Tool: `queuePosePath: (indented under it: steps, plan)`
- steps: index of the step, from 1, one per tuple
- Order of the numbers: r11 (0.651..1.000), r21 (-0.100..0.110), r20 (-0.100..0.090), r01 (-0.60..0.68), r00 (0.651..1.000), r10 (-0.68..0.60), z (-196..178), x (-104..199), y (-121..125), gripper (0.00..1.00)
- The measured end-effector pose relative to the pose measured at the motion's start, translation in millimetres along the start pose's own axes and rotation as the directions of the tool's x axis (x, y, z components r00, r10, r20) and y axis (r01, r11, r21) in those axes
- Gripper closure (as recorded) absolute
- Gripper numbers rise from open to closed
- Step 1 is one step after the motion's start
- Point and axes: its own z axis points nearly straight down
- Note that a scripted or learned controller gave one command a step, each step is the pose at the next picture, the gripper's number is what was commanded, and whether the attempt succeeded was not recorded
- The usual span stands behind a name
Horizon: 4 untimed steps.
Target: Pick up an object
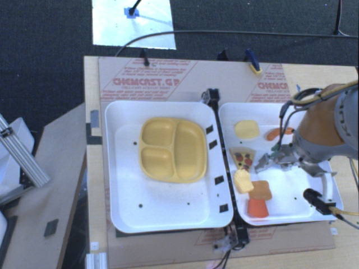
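From the one camera above the bench, the grey arm with the orange band reaches in from the right, and its two-finger gripper (263,162) hangs low over the right shallow white bin (291,203). Its metal tips are too small and blurred here to judge, so the state of the jaws cannot be told, and nothing is seen between them.

Just left of the tips lies a pizza-slice-shaped toy with red spots (243,159), its narrow end pointing toward the near edge of the bin, its long axis running roughly front to back. Below it sit a pale yellow cheese-like block (243,180), a brown toast-like piece (260,190) touching it, and a red-orange block (258,208) nearest the front wall. A pale yellow rounded piece (247,129) lies toward the far wall, and a thin orange carrot-like stick (275,133) lies crosswise beside it, partly behind the arm.

The left white bin (126,206) holds a yellow divided plastic plate (171,149) with three compartments.
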Motion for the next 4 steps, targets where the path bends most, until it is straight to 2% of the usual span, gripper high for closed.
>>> queuePosePath:
  steps: [1,2,3,4]
  plan:
    - [1.000,0.000,-0.004,0.002,1.000,-0.002,-10,1,2,1.00]
    - [1.000,-0.004,0.002,0.005,1.000,-0.005,-56,2,13,1.00]
    - [1.000,-0.005,0.003,0.004,1.000,-0.004,-112,-8,12,1.00]
    - [1.000,-0.002,0.001,0.005,1.000,-0.005,-126,-8,13,1.00]
